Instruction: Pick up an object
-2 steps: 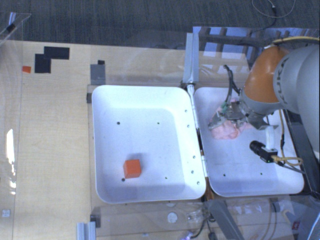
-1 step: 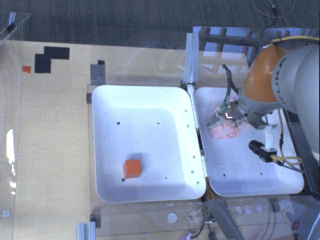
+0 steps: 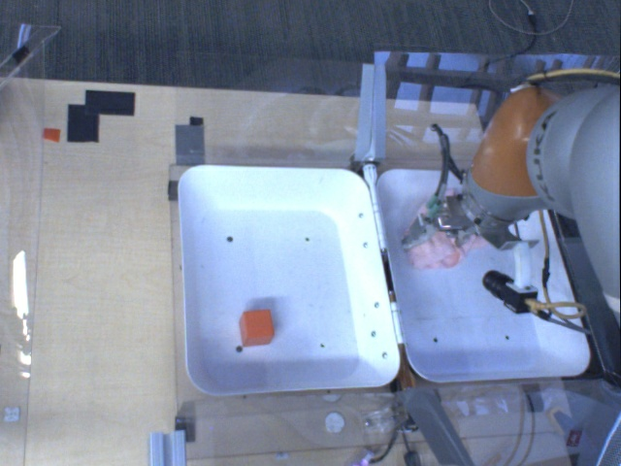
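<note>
The grey two-finger gripper (image 3: pixel 434 229) sits low in the right white bin (image 3: pixel 505 357), directly over a soft pale pink lump (image 3: pixel 437 251). How its jaws stand cannot be told. A small orange cube (image 3: pixel 257 327) lies well apart, in the left white bin (image 3: pixel 291 202).

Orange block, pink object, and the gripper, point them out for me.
orange block (image 3: pixel 257 327): camera view, top face.
pink object (image 3: pixel 434 251): camera view, its middle.
gripper (image 3: pixel 441 218): camera view, between its fingertips.
</note>
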Robot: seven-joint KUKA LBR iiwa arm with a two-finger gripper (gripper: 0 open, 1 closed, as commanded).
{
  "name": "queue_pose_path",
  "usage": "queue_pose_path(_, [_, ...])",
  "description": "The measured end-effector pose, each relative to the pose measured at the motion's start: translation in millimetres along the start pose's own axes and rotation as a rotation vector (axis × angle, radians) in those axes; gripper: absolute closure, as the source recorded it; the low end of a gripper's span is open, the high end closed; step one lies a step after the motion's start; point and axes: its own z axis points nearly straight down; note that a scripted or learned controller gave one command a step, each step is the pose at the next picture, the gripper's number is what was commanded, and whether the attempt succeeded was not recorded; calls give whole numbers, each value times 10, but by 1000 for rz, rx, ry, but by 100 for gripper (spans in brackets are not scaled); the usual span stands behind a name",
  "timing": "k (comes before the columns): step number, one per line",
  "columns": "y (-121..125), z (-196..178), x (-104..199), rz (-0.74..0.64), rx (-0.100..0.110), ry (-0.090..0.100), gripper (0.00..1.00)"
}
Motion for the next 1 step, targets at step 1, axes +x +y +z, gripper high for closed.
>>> queue_pose_path(1, [39,-136,-13,0,-13,-5,100])
